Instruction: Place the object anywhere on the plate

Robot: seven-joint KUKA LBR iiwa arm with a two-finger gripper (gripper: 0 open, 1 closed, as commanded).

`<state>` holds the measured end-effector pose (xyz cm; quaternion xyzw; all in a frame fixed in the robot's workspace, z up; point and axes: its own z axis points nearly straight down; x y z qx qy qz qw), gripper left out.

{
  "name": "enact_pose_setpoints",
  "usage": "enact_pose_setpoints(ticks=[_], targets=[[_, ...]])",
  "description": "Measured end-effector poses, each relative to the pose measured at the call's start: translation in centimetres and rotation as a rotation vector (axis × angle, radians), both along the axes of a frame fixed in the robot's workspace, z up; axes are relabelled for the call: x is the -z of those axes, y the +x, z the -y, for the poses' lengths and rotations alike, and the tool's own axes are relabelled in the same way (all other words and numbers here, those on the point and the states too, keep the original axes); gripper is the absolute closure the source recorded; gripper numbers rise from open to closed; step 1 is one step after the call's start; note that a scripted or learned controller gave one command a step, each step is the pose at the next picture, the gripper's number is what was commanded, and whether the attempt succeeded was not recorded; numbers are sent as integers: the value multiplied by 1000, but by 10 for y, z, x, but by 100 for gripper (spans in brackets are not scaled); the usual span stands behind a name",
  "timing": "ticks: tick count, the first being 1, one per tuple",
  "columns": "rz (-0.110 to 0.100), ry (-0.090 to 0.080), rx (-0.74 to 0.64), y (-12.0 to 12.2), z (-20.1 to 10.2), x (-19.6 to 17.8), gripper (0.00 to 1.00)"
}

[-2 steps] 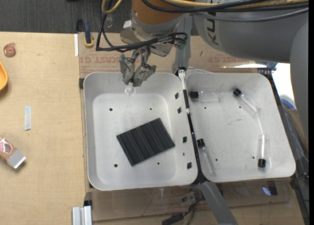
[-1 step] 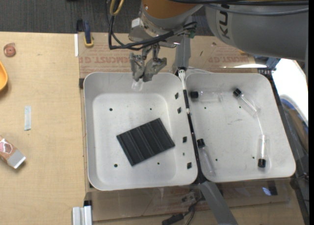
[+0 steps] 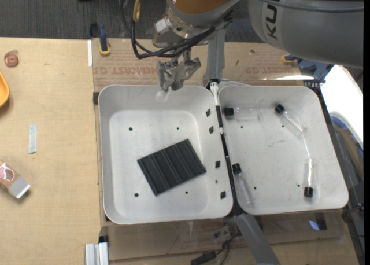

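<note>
A black ribbed rectangular plate [image 3: 171, 166] lies flat and skewed in the left bin [image 3: 115, 142], toward its front. Several clear plastic tubes with black caps lie in the right bin [image 3: 332, 159]: one at the back left [image 3: 243, 112], one at the back middle [image 3: 289, 119], one at the front right [image 3: 309, 177] and one along the left wall [image 3: 240, 181]. My gripper [image 3: 173, 81] hangs over the back rim of the left bin, well behind the plate. A faint pale shape shows just under it; I cannot tell whether it is a tube.
The bins touch along a middle divider [image 3: 219, 142] with black clips. On the bench to the left lie a small clear strip [image 3: 32, 139], a wrapped item [image 3: 13, 180] and an orange dish edge [image 3: 3, 90]. Cables [image 3: 139, 26] loop behind the gripper.
</note>
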<state>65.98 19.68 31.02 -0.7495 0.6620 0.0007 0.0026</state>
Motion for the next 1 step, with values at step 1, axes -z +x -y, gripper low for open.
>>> enact_pose_setpoints(ticks=[1], targets=[[0, 0, -447, 0, 15, -6, 100]])
